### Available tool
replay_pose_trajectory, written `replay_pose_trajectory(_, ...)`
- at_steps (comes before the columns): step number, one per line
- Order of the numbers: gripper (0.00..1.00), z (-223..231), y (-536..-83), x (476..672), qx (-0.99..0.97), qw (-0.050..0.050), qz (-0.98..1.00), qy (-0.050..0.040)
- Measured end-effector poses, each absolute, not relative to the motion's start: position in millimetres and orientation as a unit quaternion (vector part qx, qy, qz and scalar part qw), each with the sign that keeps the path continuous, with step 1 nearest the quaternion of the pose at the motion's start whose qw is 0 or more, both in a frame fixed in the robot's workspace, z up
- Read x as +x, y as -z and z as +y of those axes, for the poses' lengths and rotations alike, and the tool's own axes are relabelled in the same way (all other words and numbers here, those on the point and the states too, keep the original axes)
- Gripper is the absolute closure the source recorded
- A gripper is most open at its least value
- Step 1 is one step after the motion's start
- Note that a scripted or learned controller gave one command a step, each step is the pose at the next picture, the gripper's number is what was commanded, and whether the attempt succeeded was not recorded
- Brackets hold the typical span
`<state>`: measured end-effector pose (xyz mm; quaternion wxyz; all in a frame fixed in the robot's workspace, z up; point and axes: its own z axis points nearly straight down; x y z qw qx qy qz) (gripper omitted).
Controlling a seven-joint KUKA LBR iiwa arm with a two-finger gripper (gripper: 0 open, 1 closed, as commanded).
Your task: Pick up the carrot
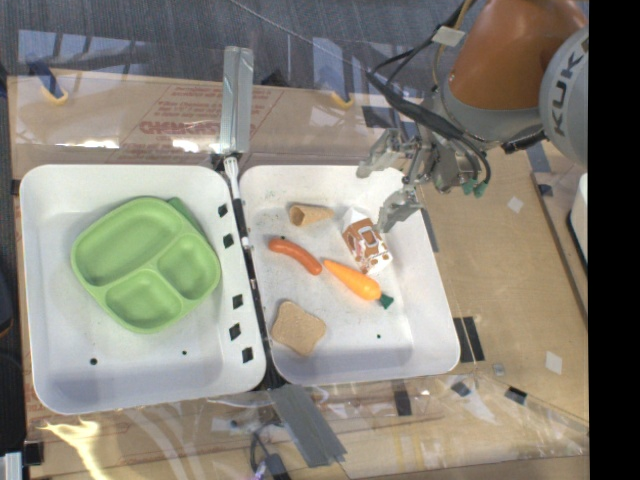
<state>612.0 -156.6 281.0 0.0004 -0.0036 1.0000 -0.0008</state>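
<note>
Gripper (395,183) hovers at the right bin's (425,343) two o'clock corner, fingers apart and empty: approach stage. Next it must travel toward seven o'clock and descend over the carrot (352,279), mid-bin. Left bin (45,368) holds a green divided plate (146,263).

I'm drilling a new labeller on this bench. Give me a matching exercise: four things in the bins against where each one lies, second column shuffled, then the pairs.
Things:
1. carrot
2. green divided plate
3. slice of bread
4. hot dog

Places:
A. left bin
B. right bin, near front edge
C. right bin, centre, leafy end pointing right
D. right bin, just left of the carrot

Pairs: 1-C, 2-A, 3-B, 4-D
</note>
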Motion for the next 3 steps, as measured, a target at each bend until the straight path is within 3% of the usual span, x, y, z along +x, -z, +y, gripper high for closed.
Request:
replay_pose_trajectory(1, 0.00, -173, -144, 596.9, -0.107, -0.003, 0.994, -0.0014)
replay_pose_trajectory(2, 0.00, -152, -104, 600.5, -0.354, 0.010, 0.935, 0.0070)
replay_pose_trajectory(3, 0.00, -200, -97, 627.8, -0.494, 0.005, 0.870, 0.0036)
